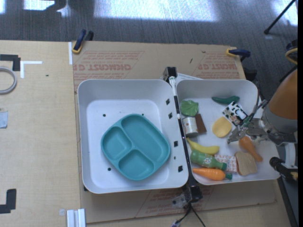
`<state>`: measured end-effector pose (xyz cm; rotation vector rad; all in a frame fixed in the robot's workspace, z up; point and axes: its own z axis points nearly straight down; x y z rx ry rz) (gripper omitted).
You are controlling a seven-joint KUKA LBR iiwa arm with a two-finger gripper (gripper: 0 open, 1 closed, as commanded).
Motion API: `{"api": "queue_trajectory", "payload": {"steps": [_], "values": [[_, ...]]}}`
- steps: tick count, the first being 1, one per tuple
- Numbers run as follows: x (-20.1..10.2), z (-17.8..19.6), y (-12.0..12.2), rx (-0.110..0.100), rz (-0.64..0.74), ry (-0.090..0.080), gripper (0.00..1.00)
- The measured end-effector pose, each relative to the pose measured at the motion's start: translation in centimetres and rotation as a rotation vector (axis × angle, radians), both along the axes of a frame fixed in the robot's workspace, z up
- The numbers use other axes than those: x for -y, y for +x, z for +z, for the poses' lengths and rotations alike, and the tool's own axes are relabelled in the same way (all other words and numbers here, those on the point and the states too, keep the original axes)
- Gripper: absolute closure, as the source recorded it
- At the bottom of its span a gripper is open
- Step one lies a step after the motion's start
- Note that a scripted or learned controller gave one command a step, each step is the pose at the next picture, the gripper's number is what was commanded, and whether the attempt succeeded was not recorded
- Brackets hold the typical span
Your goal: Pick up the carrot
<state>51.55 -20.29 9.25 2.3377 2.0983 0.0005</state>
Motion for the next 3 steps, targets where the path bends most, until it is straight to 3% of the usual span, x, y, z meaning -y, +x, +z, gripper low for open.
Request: {"api": "queue_trajectory", "payload": {"steps": [1, 3], "values": [[0.81, -0.02, 2.83, -0.001, 0.247, 0.003, 0.00], [0.81, -0.02, 2.83, -0.001, 0.248, 0.003, 0.00]]}}
